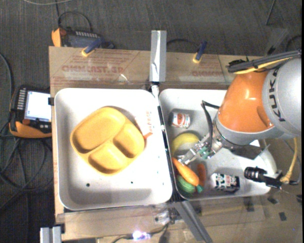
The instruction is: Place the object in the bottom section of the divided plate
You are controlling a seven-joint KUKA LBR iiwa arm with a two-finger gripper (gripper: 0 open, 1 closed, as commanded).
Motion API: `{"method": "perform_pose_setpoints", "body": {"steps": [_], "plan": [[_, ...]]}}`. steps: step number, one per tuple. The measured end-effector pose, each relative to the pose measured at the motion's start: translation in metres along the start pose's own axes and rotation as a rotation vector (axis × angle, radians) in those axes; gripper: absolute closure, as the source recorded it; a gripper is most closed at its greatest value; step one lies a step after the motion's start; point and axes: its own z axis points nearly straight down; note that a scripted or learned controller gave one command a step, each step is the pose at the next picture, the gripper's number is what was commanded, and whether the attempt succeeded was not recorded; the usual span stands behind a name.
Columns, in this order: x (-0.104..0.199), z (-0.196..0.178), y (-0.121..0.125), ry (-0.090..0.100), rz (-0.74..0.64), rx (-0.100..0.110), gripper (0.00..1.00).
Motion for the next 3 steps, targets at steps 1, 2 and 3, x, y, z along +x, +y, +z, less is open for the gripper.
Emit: {"method": "perform_pose_setpoints", "body": {"steps": [1, 2, 3], "plan": [[0.062, -0.006, 0.046, -0.001, -0.178, 0.002, 1.0], [0.071, 0.0, 0.045, -0.002, -0.326, 0.001, 1.0], [0.106, 0.0, 0.11, -0.002, -0.437, 0.001, 1.0]]}}
